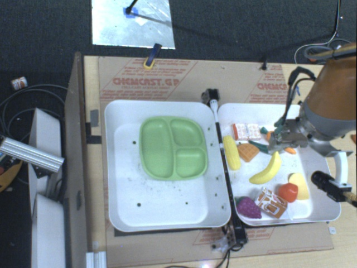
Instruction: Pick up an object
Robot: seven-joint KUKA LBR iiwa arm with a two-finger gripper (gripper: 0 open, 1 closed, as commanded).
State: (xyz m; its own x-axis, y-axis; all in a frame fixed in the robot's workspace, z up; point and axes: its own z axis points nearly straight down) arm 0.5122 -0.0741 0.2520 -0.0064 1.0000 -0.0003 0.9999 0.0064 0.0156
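Observation:
The right bin (pixel 318 208) holds several toy foods. A yellow corn cob (pixel 231 152) lies along its left side, next to an orange wedge (pixel 247 151) and a red-and-white packet (pixel 246 131). A banana (pixel 267 169) lies in the middle. Near the front sit a purple grape bunch (pixel 249 206), a patterned brown packet (pixel 271 202), a red tomato (pixel 288 192) and a pale yellow piece (pixel 301 184). My gripper (pixel 281 143) hangs low over the bin's upper right part, just above the banana and beside a small orange and teal item (pixel 266 135).
The left bin (pixel 125 200) carries a green divided plate (pixel 172 148). A black clamp (pixel 211 96) sits at the far end of the divider between the bins. The grey and orange arm (pixel 332 102) covers the right bin's far right corner.

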